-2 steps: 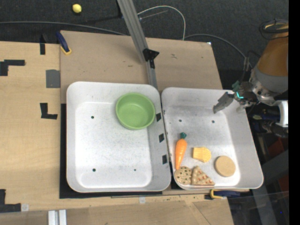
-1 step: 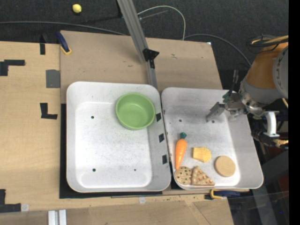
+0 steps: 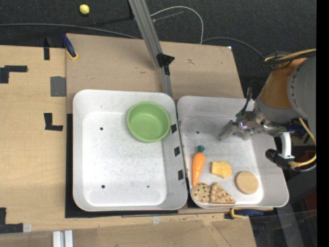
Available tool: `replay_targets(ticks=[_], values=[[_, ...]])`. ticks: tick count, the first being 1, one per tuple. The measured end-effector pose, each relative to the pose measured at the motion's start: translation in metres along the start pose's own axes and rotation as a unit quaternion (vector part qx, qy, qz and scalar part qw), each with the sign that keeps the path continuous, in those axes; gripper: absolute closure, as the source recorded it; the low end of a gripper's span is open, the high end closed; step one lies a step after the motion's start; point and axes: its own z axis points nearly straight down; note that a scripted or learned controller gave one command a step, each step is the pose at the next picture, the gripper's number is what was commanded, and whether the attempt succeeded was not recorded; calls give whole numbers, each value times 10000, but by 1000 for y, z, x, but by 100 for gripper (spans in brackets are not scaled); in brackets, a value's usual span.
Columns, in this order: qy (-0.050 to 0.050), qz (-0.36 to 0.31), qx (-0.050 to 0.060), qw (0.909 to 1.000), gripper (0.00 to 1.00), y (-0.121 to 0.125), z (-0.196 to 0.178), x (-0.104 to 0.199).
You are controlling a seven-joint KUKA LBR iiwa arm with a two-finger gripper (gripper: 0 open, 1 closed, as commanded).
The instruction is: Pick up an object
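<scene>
Bench [image 3: 118, 71] (brown), dark floor [image 3: 231, 9] behind

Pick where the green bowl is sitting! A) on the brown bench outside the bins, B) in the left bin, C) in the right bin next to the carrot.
B: the green bowl sits inside the left bin, near its top right corner, while the carrot lies in the right bin.

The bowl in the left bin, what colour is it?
Light green; the bowl shows best in the camera view.
</scene>
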Motion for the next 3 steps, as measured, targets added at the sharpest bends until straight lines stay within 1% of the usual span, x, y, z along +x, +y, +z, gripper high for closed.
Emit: replay_targets(ticks=[1,2,3], values=[[9,-7,9,10000,100,0,-11,1],[10,2,-13,10000,100,-3,-56,8],[7,-3,-20,10000,100,6,-109,15]])
